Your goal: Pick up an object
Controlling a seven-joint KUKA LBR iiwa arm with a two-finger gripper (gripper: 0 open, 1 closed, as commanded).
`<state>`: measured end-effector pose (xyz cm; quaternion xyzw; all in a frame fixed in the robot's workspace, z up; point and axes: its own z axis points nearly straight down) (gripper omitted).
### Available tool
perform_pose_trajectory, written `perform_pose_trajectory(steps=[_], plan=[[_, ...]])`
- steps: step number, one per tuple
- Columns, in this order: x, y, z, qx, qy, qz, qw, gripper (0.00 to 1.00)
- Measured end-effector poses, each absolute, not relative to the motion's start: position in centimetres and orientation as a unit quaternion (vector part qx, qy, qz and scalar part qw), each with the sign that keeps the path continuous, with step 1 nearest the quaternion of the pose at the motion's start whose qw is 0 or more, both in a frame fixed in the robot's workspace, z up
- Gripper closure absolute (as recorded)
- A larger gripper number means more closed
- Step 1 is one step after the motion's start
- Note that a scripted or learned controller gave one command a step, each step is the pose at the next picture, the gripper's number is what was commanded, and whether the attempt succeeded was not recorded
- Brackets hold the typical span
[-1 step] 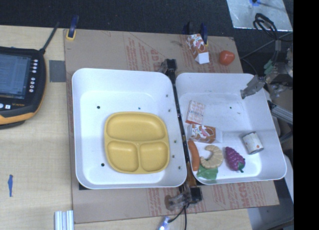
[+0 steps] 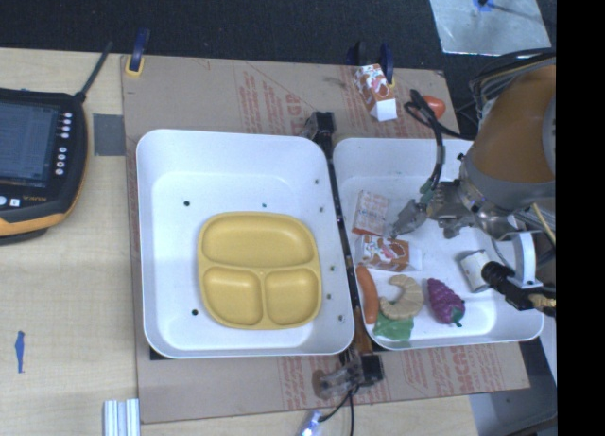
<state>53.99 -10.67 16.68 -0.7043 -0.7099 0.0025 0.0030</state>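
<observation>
Over the right bin (image 2: 510, 330), the gripper (image 2: 408, 219) is seen with fingers slightly apart, nothing clamped, and the snack packet (image 2: 386, 252) is found just beside it at seven o'clock, lying flat.

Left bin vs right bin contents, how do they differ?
The left bin holds one thing, a yellow tray lying flat near its middle; the right bin holds several small toy foods, among them purple grapes and a carrot. The end effector is over the right bin, none over the left. Both are shallow and white.
</observation>
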Motion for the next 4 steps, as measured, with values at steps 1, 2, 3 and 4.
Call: perform_pose_trajectory(steps=[1,2,3,4], plan=[[53.8,-9.5,10.9,-0.705,-0.709,-0.0031,-0.002,0.0],[55.4,-14.0,10.3,-0.704,-0.71,-0.0091,-0.002,0.0],[60.1,-15.8,9.3,-0.706,-0.709,0.0002,0.0,0.0],[57.6,-12.3,9.2,-0.705,-0.709,0.0017,0.001,0.0]])
